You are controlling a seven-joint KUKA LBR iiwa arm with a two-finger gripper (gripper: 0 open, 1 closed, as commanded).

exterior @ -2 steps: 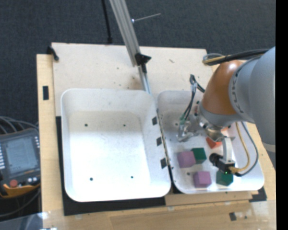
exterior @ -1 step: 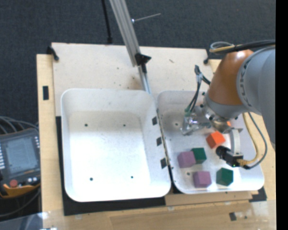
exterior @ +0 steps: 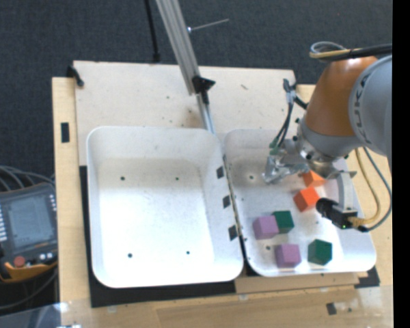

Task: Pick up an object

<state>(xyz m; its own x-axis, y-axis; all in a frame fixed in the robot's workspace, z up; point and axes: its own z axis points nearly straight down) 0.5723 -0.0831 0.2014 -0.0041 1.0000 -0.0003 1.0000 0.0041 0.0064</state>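
The gripper (exterior: 279,169) is seen low over the far part of the right bin (exterior: 249,149), reached in from the right by the grey and orange arm (exterior: 342,108). Whether it is apart or together cannot be told, since its metal parts are blurred against the white floor; nothing is seen between them.

All the candidate objects are gathered in the right bin, presumably so that each try can be made within the arm's short reach. Two orange blocks lie just right of the gripper: one (exterior: 313,179) partly tucked under the wrist, the other (exterior: 305,199) nearer. A purple block (exterior: 265,227) and a green block (exterior: 283,220) are set touching, which is judged to make a clean grasp on either harder. A second purple block (exterior: 288,255) and a second green block (exterior: 320,251) lie near the bin's near rim. The left bin (exterior: 157,197) stands beside it on the tabletop (exterior: 143,94).
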